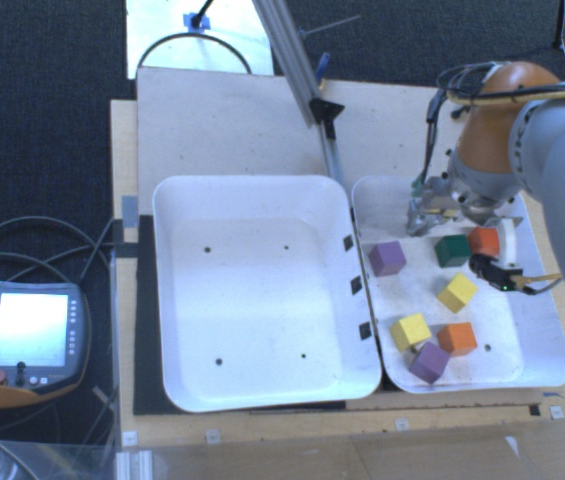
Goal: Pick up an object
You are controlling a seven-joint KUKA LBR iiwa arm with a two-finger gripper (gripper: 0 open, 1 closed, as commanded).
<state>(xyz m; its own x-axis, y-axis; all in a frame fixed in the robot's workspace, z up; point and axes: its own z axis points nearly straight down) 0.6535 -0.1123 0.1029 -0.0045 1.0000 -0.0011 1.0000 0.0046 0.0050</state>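
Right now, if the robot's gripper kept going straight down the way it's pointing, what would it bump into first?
Probably the bare white floor of the right bin. The gripper points down left of the green block; depth is hard to judge.

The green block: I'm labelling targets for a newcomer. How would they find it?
Look in the right-hand white bin, near its far end just below the arm's hand. The green block sits beside an orange block; it is the only green, and darkest, block there.
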